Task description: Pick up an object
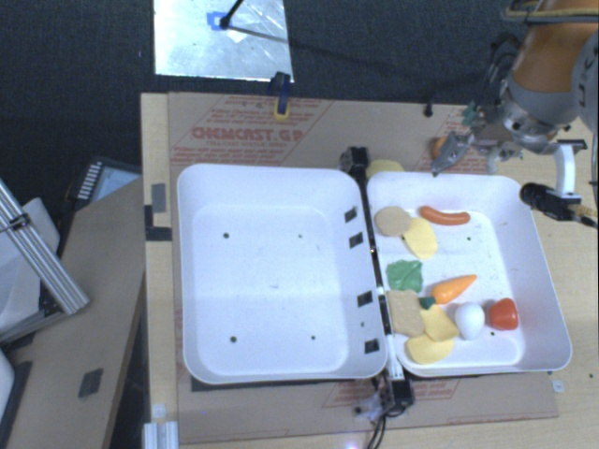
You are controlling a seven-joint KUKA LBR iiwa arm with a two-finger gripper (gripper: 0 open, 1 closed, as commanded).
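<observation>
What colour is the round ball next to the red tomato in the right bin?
White. The ball sits beside the tomato, clearest in the camera view.

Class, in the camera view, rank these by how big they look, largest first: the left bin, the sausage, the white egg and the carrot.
1. left bin, much the largest.
2. sausage and carrot: they look about alike, so I would not rank them.
3. white egg, smallest.

Two white bins (271,181); about ten toy foods (444,216) in right.
</observation>
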